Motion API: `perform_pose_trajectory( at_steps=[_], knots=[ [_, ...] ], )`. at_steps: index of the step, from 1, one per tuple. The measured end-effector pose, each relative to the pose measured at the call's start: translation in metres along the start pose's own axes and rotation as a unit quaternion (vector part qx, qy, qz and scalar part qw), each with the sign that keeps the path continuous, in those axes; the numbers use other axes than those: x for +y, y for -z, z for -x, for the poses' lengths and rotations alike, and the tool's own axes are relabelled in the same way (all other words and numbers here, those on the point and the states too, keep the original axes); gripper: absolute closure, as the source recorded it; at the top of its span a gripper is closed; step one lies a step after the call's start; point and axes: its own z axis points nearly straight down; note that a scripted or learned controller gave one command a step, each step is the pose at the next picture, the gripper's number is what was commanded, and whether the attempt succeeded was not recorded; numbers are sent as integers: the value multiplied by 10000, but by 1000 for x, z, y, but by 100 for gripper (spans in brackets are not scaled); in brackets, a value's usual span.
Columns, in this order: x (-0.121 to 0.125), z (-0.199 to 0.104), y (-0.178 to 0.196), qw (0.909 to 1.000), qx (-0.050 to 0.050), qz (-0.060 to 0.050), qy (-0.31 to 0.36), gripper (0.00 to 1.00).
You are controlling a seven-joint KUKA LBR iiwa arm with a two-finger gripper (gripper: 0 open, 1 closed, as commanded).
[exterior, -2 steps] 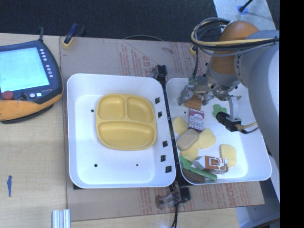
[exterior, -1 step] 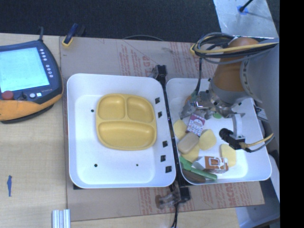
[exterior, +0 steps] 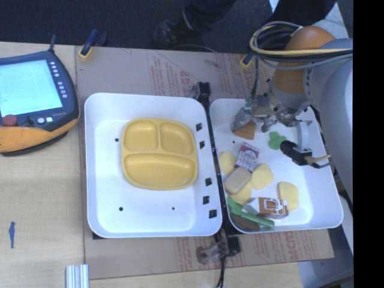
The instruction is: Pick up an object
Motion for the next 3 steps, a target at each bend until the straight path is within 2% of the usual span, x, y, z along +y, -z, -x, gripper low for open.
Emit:
perform_pose_trajectory(
  at_steps=[1,2,3],
  knots=[
    [-2,-16,-1,10000,7,-36,-1,0],
    [-2,6,0,10000,1,-17,-19,0],
    [-3,-3,-1,10000,5,-34,-9,0]
  ],
)
